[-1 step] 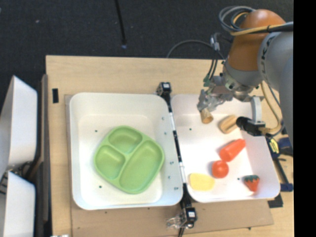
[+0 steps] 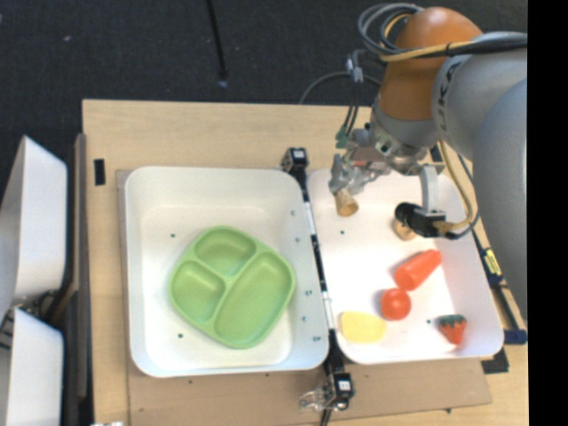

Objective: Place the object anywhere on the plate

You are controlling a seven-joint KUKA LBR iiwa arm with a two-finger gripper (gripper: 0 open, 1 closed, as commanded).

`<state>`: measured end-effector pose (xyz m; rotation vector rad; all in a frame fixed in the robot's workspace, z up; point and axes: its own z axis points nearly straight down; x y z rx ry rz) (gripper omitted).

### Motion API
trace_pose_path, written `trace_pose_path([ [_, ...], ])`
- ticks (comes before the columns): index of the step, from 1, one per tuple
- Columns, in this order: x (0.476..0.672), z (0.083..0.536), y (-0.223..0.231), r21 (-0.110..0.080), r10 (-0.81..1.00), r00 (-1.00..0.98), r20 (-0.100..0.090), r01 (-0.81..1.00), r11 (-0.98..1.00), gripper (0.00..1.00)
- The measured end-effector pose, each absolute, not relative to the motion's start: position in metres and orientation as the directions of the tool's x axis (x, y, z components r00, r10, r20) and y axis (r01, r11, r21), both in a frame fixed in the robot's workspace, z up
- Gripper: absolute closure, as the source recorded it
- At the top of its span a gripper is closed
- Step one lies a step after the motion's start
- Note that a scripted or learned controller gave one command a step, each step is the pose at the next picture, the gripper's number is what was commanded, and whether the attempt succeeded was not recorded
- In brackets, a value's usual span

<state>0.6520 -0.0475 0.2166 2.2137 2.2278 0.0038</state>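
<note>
The gripper (image 2: 348,187) hovers over a small cork (image 2: 345,205); finger state unclear. Cork probably light, stiff; grip its sides.

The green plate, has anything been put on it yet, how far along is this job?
Nothing looks done: the green plate in the left bin bears no object. The end effector sits low over a small tan piece in the right bin. A secure grasp, the carry and the drop remain.
</note>
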Motion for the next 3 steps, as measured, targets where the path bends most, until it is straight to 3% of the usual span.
trace_pose_path([
  [1,0.644,0.225,0.001,0.001,1.000,-0.007,0.002,1.000,0.007,1.00],
  [3,0.653,0.233,0.123,0.002,1.000,-0.007,0.000,1.000,0.007,1.00],
])
